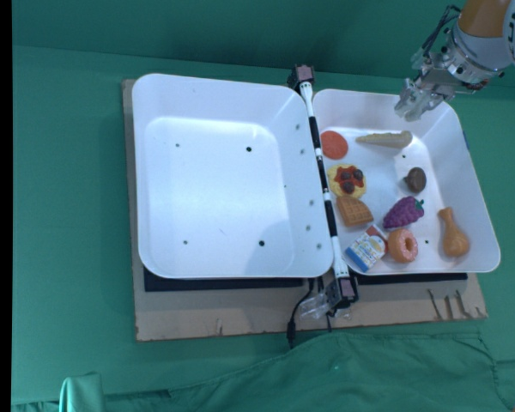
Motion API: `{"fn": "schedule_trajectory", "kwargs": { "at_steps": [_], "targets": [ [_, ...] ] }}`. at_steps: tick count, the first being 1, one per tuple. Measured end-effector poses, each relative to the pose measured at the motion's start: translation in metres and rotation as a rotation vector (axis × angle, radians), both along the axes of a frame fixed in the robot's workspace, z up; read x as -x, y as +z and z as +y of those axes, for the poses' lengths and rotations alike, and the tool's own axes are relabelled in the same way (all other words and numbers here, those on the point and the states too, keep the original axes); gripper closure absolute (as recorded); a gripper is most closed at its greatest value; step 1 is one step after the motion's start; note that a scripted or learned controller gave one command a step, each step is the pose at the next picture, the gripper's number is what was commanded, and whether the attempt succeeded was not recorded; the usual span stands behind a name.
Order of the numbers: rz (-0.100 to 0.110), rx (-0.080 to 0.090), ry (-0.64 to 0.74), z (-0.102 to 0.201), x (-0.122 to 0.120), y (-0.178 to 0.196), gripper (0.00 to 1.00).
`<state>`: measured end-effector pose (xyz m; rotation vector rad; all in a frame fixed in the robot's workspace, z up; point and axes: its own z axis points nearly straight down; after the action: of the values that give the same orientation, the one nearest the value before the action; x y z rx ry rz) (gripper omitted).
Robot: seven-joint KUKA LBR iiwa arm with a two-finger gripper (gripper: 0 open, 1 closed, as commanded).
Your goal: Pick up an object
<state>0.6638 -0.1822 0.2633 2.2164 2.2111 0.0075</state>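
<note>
Gripper [415,101] sits over the far rim of your right bin [476,209], fingers pointing down, nothing visible between them; how wide they stand you can't tell from this angle. Grey wrist with the orange band runs off toward the upper right.

Now sweep left to right. Left bin [154,110] is plain white with a few dark dots on its floor. A black-and-white striped bar [322,174] runs along the seam between the two bins. Both bins rest on a cardboard sheet [240,320] over green cloth.

In the right bin, near the seam: red disc [333,143], then a small tart with dark berries [348,179], then a waffle piece [354,210] just beside it on the near side. A small carton [366,251] lies tilted at the near rim, touching the pink donut [402,245]. Purple grapes [403,212] sit just above the donut. The cone [384,139] lies on its side toward the far end, closest item to your gripper but apart from it. A brown mushroom-like piece [415,179] lies mid-bin. A drumstick [452,233] lies furthest right.
</note>
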Motion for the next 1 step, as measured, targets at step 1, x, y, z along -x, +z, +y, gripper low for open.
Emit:
{"fn": "schedule_trajectory", "kwargs": {
  "at_steps": [1],
  "targets": [
    [0.001, 0.000, 0.000, -0.0007, -0.0040, 0.0468, 1.00]
  ]
}}
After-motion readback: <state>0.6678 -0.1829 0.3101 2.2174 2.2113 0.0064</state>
